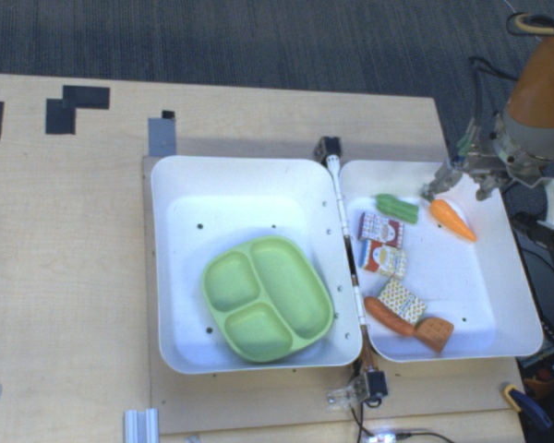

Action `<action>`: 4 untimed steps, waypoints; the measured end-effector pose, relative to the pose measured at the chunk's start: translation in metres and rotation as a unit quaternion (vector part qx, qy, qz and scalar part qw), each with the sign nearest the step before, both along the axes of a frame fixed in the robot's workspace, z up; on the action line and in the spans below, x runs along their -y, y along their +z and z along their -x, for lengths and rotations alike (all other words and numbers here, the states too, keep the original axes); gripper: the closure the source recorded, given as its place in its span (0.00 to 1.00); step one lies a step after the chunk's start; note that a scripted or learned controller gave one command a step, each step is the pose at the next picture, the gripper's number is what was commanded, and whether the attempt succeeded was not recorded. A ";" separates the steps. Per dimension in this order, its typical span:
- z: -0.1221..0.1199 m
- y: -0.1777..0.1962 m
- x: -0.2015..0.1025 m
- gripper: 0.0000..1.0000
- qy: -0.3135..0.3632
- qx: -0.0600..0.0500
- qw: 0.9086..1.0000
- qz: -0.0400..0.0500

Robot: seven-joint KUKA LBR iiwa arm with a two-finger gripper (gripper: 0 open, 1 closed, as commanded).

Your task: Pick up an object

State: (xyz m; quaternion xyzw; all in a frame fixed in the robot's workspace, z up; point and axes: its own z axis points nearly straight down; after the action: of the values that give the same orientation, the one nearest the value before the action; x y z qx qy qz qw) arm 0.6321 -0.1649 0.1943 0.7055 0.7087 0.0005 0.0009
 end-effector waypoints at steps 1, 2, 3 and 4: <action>-0.010 -0.090 -0.003 0.00 0.000 0.008 1.000 0.004; -0.011 -0.078 -0.004 1.00 0.001 0.010 1.000 0.005; -0.035 -0.110 0.042 1.00 0.000 -0.009 1.000 -0.002; -0.035 -0.110 0.042 1.00 0.002 -0.009 1.000 -0.001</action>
State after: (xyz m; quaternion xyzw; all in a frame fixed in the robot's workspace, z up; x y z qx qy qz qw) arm 0.6668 -0.2069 0.0840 0.7042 0.7099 -0.0051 -0.0059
